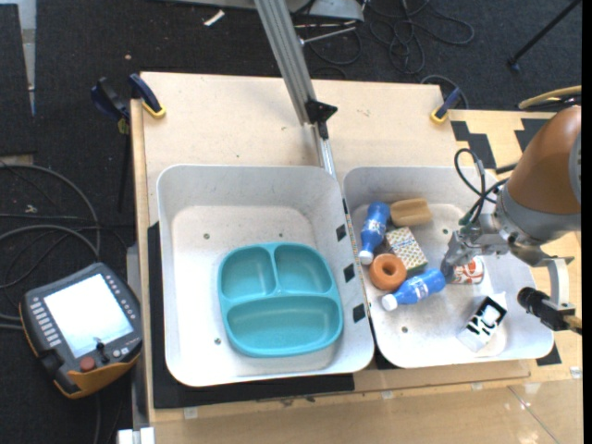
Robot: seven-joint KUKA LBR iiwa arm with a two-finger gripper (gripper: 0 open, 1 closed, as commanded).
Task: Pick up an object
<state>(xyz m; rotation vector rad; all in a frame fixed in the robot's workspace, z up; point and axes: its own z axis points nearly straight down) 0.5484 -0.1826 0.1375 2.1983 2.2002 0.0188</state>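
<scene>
We see the gripper (460,259) low in the right bin (527,345), just above a small white can with red marks (472,271) and beside the cap-less end of a blue bottle (416,289). We cannot tell how far its fingers are open or whether they grip anything; the wrist hides them.

That bottle is blue with a white label band and a white cap; it lies on its side, long axis slanting from lower left to upper right, cap toward the lower left. A second blue bottle (373,230) lies nearer the bin's left wall, running almost top to bottom, cap at the lower end. Between the two sit an orange donut (388,271) and a checkered block (406,246), packed close. A tan bun (411,213) lies at the upper edge of the cluster. A white box with black marks (484,322) lies apart, near the bin's lower right corner.

The things crowd the bin's left and middle; bare floor shows along its lower edge and upper right.

The left bin (185,192) holds a teal tray (277,299) with three compartments, with open floor around it. Both bins rest on the tabletop (231,118).
</scene>
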